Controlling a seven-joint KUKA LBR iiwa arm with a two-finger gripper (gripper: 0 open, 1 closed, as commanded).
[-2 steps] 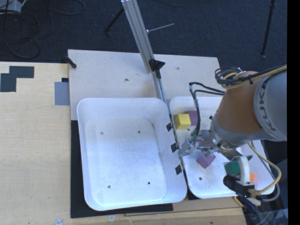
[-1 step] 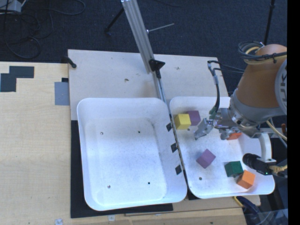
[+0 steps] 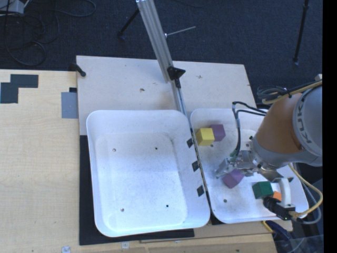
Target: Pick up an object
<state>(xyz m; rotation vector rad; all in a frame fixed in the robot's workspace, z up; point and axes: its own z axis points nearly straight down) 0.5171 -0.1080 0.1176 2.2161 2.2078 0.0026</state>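
Note:
In the right bin (image 3: 231, 210) lie a yellow block (image 3: 205, 136) and a purple block (image 3: 217, 131) side by side near the back left. A second purple block (image 3: 232, 178) sits mid-bin. My gripper (image 3: 227, 167) is low over the bin, its metal fingertips right at this purple block's upper left edge. I cannot make out whether the block is between them. A green block (image 3: 262, 190) and a small orange piece (image 3: 276, 196) lie to the right, close under the arm's wrist.
The large left bin (image 3: 105, 204) stands beside the right one. A slanted aluminium post (image 3: 158, 38) rises behind the bins. The grey and orange arm (image 3: 287, 133) covers the right bin's right side, with cables trailing at the edge.

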